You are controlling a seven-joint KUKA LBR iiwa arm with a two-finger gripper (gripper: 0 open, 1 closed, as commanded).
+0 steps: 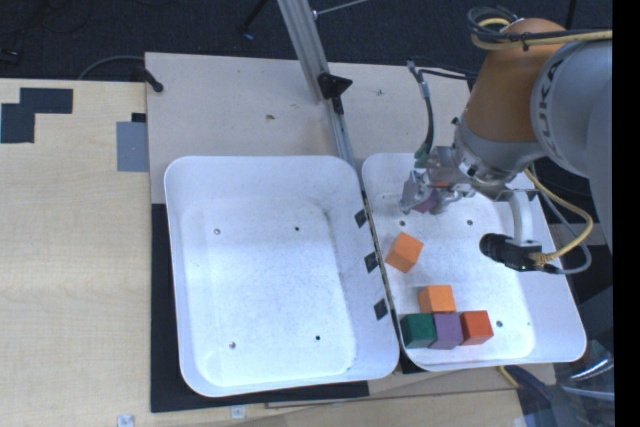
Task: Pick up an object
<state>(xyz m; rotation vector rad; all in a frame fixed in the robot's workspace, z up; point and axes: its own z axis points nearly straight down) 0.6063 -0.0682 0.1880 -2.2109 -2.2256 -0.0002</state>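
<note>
While the gripper (430,193) hangs low over the far part of the right bin (505,290), close to that bin's far edge, its state cannot be told from this slanted view. A small purplish patch sits right at its tip, too small to say whether it is a held thing or part of the tool. The nearest candidate is the tilted orange block (404,252), lying alone towards the bin's left wall and apart from the gripper. Because it rests skewed against the bin's sides, a straight descent could catch a corner instead of two flat faces, and the block would probably twist or skid away. It also sits close to the left wall, so a push could wedge it against the rim shared with the left bin (260,265). Further out, along the near edge, four blocks crowd together: a second orange block (436,298) touches the row behind it, made of the green block (418,329), the purple block (446,329) and the red-orange block (476,326), all side by side. Going for any of those risks landing on a neighbour, shoving the row into the near wall, or closing on two at once and dropping both.
</note>
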